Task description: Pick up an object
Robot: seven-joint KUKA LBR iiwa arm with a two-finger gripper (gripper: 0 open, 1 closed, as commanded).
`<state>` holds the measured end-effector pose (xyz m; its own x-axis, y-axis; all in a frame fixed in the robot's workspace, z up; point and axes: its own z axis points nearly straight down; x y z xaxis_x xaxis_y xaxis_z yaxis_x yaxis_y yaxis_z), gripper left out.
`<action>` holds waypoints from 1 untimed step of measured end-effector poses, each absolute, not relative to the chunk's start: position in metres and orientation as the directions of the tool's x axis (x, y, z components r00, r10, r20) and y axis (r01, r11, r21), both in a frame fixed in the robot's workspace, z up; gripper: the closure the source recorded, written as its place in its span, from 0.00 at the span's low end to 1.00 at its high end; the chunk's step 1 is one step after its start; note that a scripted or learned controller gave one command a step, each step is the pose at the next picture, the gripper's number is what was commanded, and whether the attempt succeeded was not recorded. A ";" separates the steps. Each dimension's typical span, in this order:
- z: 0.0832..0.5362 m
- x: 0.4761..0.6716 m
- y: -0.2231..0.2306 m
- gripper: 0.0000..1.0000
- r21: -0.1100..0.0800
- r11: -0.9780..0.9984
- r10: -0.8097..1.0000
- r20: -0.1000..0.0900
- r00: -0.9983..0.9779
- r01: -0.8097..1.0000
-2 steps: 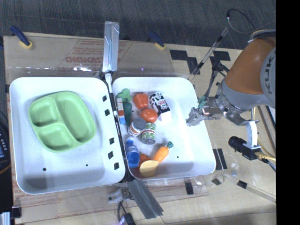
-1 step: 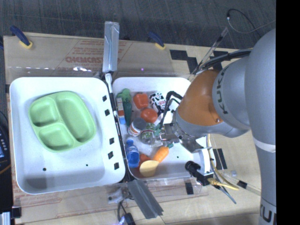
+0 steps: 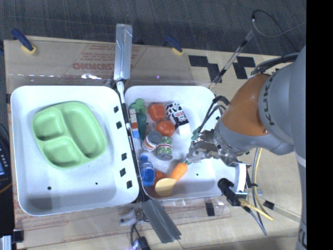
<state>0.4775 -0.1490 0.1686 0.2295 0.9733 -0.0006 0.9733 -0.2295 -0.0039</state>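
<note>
The left bin (image 3: 21, 139) bears a green divided tray (image 3: 67, 133); the right bin (image 3: 203, 95) bears the clutter, with an orange carrot (image 3: 178, 171) lying slantwise near its front wall, thin end up and to the right. The gripper (image 3: 193, 155) hangs just beside that thin end, up and to its right; I cannot tell its state.

Arm partly cropped; small items hard to read

The arm (image 3: 270, 108) is cut off by the right edge; its gripper (image 3: 193, 155) fingers are too small and cluttered to read; labels on the can (image 3: 164, 148) and bottle (image 3: 147, 171) are illegible.
</note>
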 end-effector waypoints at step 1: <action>0.090 0.478 -0.113 0.00 -0.005 -0.092 0.996 0.003 0.092 0.996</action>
